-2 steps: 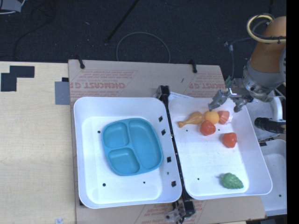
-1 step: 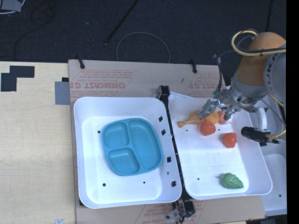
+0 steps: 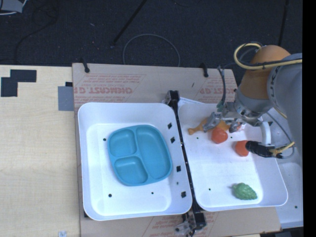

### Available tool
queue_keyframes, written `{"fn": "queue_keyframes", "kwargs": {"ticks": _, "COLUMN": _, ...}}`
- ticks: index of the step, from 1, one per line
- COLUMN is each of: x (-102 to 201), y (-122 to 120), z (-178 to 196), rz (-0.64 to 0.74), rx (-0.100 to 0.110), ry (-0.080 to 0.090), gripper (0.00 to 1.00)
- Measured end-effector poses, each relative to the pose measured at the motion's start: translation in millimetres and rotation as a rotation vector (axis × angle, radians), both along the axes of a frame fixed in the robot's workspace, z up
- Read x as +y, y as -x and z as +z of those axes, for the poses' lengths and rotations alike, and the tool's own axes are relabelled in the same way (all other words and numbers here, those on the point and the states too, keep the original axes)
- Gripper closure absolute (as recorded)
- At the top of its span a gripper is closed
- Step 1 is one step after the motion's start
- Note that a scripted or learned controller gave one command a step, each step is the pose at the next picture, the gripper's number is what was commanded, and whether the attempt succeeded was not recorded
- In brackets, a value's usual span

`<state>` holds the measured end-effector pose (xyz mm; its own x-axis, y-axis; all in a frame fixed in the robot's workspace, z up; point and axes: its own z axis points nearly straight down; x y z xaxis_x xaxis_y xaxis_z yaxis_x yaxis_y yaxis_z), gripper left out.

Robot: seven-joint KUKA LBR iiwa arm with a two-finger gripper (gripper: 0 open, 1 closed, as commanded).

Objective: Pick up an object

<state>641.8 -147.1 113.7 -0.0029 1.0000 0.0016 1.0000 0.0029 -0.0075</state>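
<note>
From my seat the two-finger gripper [image 3: 220, 124] hangs low over the right white bin [image 3: 222, 181], touching or just above a round orange-red ball [image 3: 219, 135]. I cannot tell its state. A second red piece [image 3: 241, 148] lies just to camera-right.

Bench [image 3: 34, 147]: pale wood, left of frame; dark patches at upper left
Cardboard sheet [image 3: 128, 85]: lies on bench, centre of frame; printed lettering
Bins: left bin [image 3: 94, 191] and right bin [image 3: 269, 181] on cardboard, side by side
</note>
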Motion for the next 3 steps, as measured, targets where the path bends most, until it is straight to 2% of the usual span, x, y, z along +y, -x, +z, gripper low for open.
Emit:
{"fn": "queue_keyframes", "kwargs": {"ticks": 1, "x": -1, "y": -1, "z": 13, "rz": 0.0, "rx": -0.002, "ry": 0.0, "gripper": 1.0}}
{"fn": "queue_keyframes", "kwargs": {"ticks": 3, "x": 3, "y": 1, "z": 96, "rz": 0.0, "rx": -0.01, "ry": 0.002, "gripper": 1.0}}
